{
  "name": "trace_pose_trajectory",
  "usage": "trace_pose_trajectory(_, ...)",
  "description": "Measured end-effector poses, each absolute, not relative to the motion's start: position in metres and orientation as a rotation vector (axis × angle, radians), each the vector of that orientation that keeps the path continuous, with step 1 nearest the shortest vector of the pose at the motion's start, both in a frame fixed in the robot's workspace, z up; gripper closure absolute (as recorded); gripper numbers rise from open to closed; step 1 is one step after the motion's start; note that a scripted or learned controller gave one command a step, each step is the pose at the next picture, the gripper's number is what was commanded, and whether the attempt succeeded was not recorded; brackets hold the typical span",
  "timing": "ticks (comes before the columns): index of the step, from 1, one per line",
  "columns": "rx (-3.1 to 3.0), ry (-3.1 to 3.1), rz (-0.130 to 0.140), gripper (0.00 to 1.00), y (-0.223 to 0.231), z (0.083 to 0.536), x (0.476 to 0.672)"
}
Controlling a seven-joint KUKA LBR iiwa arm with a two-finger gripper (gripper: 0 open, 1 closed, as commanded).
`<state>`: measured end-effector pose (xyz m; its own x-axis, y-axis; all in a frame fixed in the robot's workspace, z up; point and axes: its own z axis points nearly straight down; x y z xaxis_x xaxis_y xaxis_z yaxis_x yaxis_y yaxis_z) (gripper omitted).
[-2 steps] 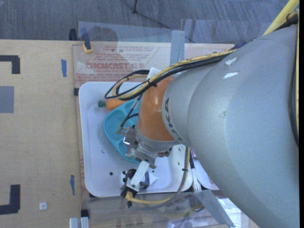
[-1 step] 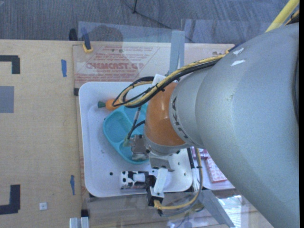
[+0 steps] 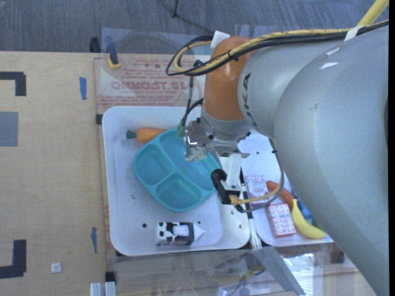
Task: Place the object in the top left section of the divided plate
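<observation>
The grey arm (image 3: pixel 321 134), nearest the lens, ends in the gripper (image 3: pixel 196 151), which hangs over the 1 o'clock rim of the divided plate (image 3: pixel 170 177); whether it is spread or pinched I cannot tell. The plate is teal, rounded and ridged into sections, and sits tilted in the left bin (image 3: pixel 120 184). An orange carrot (image 3: pixel 148 134) with a green tip lies just beside it at 11 o'clock, a black-and-white carton (image 3: pixel 176 233) at 6 and a banana (image 3: pixel 305 222) far off at 4.

I saw the turquoise divided plate (image 3: pixel 170 176) lying flat and tilted at centre frame, with a carrot (image 3: pixel 147 134) touching its upper-left rim.
</observation>
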<state>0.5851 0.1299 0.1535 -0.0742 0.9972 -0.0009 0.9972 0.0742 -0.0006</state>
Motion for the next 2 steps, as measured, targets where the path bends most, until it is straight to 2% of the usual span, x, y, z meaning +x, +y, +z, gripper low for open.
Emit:
trace_pose_trajectory(1,1.607,2.704,-0.004,1.00,0.156,0.132,0.519)
trace_pose_trajectory(2,1.863,2.527,0.047,1.00,0.128,0.097,0.505)
